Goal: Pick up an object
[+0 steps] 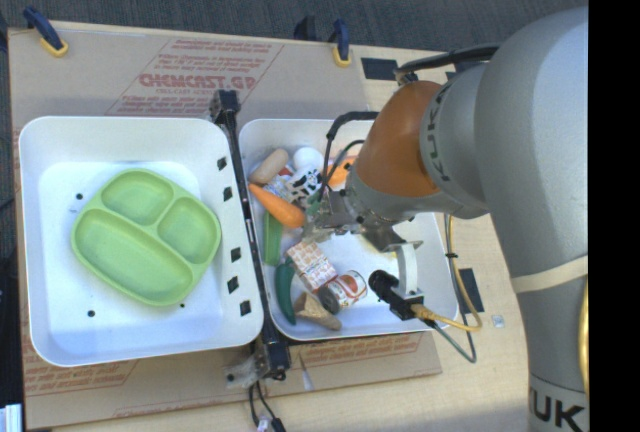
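Reaching in from the right, the arm hangs over the right bin, its gripper low among crowded toys: a carrot lying slantwise, a green pod running top to bottom, a patterned packet and a small can. Whether the gripper has hold of anything, I cannot tell. Most free room is along that bin's right side, while the left bin carries a green divided plate.

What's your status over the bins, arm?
Gripper low in the right bin, over the toy pile. Nearest: carrot and printed packet; nothing seen held. Pile packed tight. Green divided plate alone in left bin.
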`<state>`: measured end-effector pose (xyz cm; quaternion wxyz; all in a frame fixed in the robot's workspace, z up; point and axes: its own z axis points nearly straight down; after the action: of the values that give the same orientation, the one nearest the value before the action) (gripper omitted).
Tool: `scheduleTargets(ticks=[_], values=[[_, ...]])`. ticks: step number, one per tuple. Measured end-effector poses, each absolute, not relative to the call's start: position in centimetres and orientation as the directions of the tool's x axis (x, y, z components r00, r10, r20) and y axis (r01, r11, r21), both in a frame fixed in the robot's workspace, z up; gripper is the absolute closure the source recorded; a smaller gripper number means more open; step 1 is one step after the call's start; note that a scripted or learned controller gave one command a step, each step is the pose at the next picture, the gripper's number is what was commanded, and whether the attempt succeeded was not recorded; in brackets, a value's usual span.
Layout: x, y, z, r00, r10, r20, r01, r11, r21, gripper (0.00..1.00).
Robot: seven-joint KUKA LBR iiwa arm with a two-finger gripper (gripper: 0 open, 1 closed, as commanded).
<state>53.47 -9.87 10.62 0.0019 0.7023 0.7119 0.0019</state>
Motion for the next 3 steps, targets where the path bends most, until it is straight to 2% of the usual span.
scheduleTargets(ticks=[1,2,3], values=[[50.1,-11.3,21.2,-0.003,1.000,-0.001,1.000,0.003,0.001,1.00],[50.2,-11.2,22.2,-0.008,1.000,-0.001,1.000,0.008,0.003,1.00],[59.9,-14.3,26.1,-0.006,1.000,0.000,1.000,0.006,0.001,1.00]])
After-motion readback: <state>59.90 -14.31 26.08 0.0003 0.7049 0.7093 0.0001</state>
